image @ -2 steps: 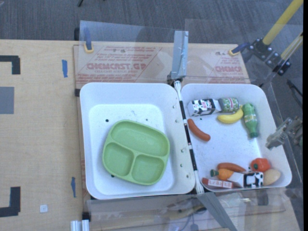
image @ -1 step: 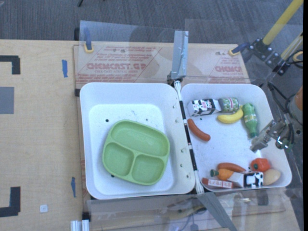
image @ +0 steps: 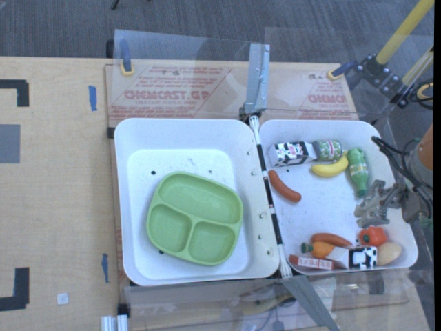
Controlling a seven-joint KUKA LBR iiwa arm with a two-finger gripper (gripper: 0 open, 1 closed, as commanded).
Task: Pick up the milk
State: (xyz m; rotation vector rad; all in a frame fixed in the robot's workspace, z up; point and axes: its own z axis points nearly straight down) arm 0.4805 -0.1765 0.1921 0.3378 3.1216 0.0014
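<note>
A pale wooden surface [image: 55, 205] carries two shallow white bins side by side. The left bin [image: 131, 150] holds a green divided plate [image: 195, 218], lying flat with its three compartments facing up.

Across the divider, the right bin [image: 324, 133] holds the rest. Near its left wall lies a red sausage [image: 284, 186], set at a slant. Just above it, toward the far edge, is a milk carton [image: 289, 153] with black and white cow patches, lying on its side. Next to it on the right sits a small green can [image: 329, 149], and just below that a yellow banana [image: 330, 167]. A green bottle [image: 357, 172] lies beside the banana's right end.

Along the near edge is a cluster: an orange carrot [image: 321, 248], a second red sausage [image: 331, 239] and a flat red and white packet [image: 318, 262]. Right of these sit a second cow-patterned carton [image: 362, 257], a red tomato [image: 372, 236] and a pale tan, egg-like item [image: 389, 254], all close together.

The end effector [image: 374, 207] hangs over the right side of this bin, just above the tomato, well apart from the far carton. Whether it is spread or pressed together I cannot tell, and nothing is seen pinched in it.
</note>
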